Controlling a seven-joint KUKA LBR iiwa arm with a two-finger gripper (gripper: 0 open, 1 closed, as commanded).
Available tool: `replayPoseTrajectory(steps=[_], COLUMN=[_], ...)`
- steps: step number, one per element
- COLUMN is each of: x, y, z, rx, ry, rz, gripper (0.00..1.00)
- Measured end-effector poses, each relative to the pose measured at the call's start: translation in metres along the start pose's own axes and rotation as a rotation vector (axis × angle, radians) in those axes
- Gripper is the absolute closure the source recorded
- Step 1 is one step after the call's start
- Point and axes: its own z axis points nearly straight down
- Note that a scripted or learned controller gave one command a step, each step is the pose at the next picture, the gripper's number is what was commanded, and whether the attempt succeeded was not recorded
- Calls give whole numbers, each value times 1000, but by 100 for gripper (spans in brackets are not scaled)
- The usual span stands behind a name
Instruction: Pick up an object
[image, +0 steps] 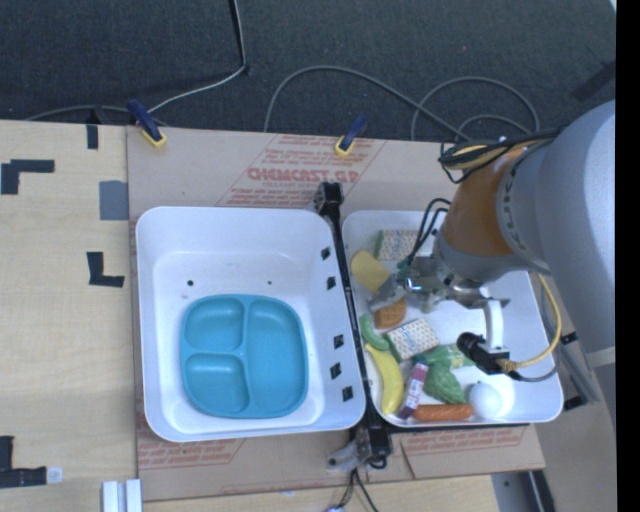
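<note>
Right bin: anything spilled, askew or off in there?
Nothing spilled outside either bin. The right bin holds a loose jumble: a banana along its left wall, a carrot and a white ball near the front. The blue divided plate sits flat in the left bin. The clutter looks normal.

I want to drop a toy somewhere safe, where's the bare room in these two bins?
Left bin: a bare white floor strip runs along the top, above the blue divided plate, and narrower margins surround it. Right bin: crowded with a banana, carrot, white egg and the arm.
</note>
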Motion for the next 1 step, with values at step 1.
replayPoseTrajectory(steps=[1], x=[4], y=[0], z=[0], rx=[0], ry=[-1], rz=[1], gripper=[0])
